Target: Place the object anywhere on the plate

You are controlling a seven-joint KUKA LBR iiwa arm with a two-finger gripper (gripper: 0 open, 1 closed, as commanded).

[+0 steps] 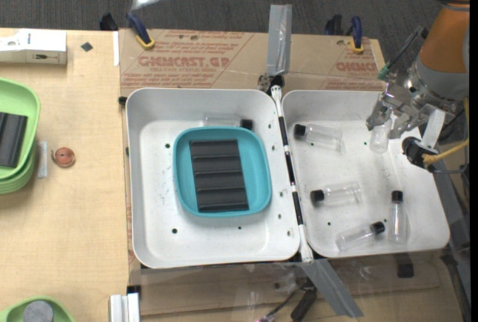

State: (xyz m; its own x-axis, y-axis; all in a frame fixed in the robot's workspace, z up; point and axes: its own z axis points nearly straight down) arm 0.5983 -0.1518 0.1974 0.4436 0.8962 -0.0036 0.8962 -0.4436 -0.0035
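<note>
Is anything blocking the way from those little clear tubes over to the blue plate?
Only the raised rims where the two white bins meet. The tubes lie in the right bin, the blue plate in the left bin, so a tube would have to be lifted over that divide.

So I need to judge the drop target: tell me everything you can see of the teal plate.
The teal plate is a rounded-square dish with a raised, smooth rim, plastic by its look. It lies flat in the left bin, roughly centred, a little toward the back wall. A dark ribbed insert of four or so raised bars fills most of its floor, set at a slight tilt. A small clear vial lies just behind its back edge; I cannot tell whether they touch.
</note>
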